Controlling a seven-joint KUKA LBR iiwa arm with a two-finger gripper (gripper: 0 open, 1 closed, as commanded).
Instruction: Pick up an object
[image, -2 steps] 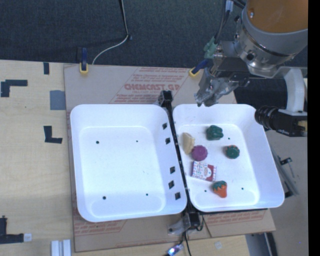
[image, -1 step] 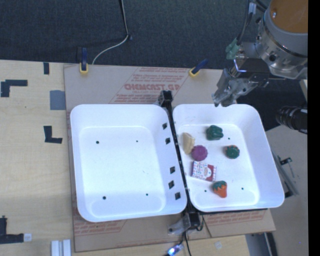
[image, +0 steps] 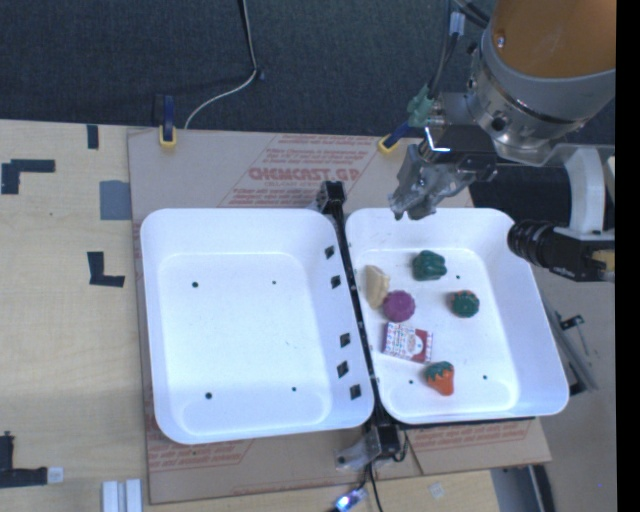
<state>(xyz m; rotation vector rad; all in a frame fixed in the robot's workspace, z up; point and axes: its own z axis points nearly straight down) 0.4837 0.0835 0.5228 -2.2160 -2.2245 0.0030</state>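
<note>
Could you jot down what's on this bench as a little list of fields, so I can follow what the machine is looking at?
left bin: white, shallow
right bin: white, holds six small things
things: two green lumps, purple ball, pale yellowish piece, red and white packet, red and green toy
tool: above right bin's far edge, holding nothing visible

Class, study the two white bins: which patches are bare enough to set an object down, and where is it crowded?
The left bin has a bare floor, wall to wall. The right bin is crowded mid-floor around the purple ball and red packet; its far-right strip is free.
</note>
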